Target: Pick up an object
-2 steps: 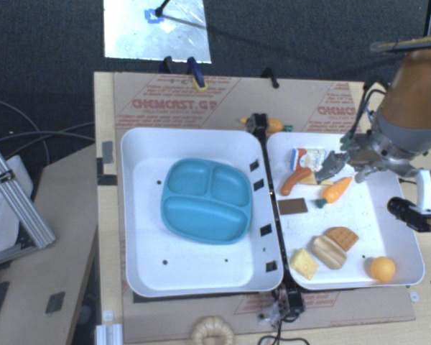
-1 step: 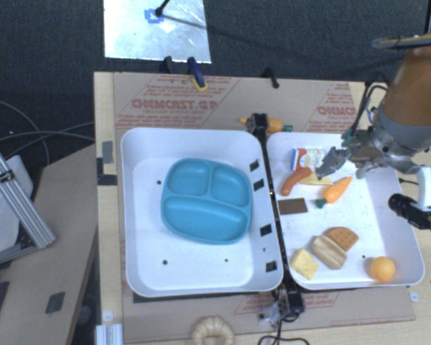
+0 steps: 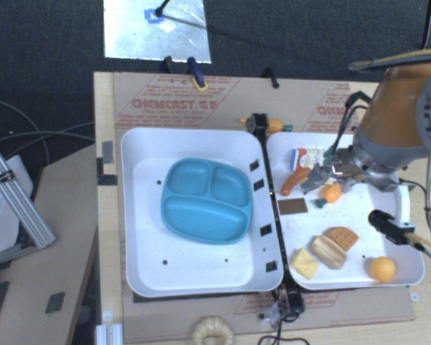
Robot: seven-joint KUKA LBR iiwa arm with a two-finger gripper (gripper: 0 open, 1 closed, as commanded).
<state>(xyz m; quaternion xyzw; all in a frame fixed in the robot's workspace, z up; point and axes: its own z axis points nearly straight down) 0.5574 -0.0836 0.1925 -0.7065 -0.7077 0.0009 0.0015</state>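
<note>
— Start at the gripper. What is it doing?

— The two-finger gripper (image 3: 322, 177) sits low in the right-hand shallow white bin (image 3: 409, 264), toward its upper left part. Whether its tips are parted or closed I cannot tell – they are dark and blurred against the bin floor – and nothing can be made out gripped there.

— What lies closest to it?

— A small round orange ball (image 3: 332, 193) just below and right of the tips, touching or nearly so. A long orange-red carrot-shaped piece (image 3: 294, 180) lies just to the left, tilted, and a white carton with blue and red print (image 3: 302, 157) is just above that, near the bin's top wall. A flat brown rectangular tile (image 3: 293, 206) lies below the carrot piece, by the left wall.

— And further out?

— Toward the front of the same bin: a tan bread-like slice with a brown crust (image 3: 335, 246), a pale yellow wedge (image 3: 304, 263) beside it on the left, and a round orange fruit (image 3: 381, 268) near the front right corner, well apart from the gripper.

— The other bin?

— The left-hand shallow white bin (image 3: 140, 192) holds a blue plastic divided plate with three compartments (image 3: 206, 199), lying flat near its middle. The grey arm with its orange band (image 3: 402, 113) comes in from the right, above the right bin.
</note>
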